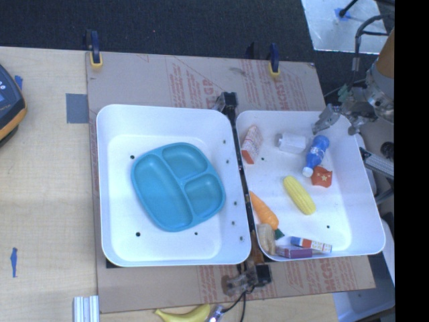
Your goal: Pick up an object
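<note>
My gripper hangs over the far right corner of the right bin, open, its two fingers spread with nothing between them. Just below it and slightly left lies a blue bottle with a white cap, and a small red cube sits beside the cap. A white block lies left of the bottle. Toward the middle rests a yellow corn cob. Along the bin's left wall lie a red-and-white small bottle and an orange carrot. A marker-like tube and a purple item lie at the near edge.
The left bin holds a blue divided plate. A banana lies on the bench in front of the bins. Clamps hold the cardboard at the back. A dark device sits at the far left.
</note>
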Robot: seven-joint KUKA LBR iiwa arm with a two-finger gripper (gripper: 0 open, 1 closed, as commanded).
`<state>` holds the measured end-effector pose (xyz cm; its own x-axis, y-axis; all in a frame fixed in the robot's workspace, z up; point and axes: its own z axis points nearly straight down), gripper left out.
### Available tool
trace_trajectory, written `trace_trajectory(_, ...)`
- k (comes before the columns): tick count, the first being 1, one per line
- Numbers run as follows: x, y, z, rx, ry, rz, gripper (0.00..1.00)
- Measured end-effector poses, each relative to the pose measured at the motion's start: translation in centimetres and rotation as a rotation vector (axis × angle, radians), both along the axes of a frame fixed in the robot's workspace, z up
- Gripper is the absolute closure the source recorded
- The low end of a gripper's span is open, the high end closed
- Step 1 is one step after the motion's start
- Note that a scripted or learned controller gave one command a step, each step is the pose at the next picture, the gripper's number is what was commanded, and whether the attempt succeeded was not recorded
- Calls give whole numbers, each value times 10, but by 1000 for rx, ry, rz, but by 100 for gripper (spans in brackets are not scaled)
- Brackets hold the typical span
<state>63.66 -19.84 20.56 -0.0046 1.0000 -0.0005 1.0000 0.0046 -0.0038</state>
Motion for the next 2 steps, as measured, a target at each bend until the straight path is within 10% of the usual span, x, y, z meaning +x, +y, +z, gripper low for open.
trace_trajectory(1, -38, -13, -115, 1, 3, 0, 0)
trace_trajectory(2, 16, -2, -115, 2, 18, 2, 0)
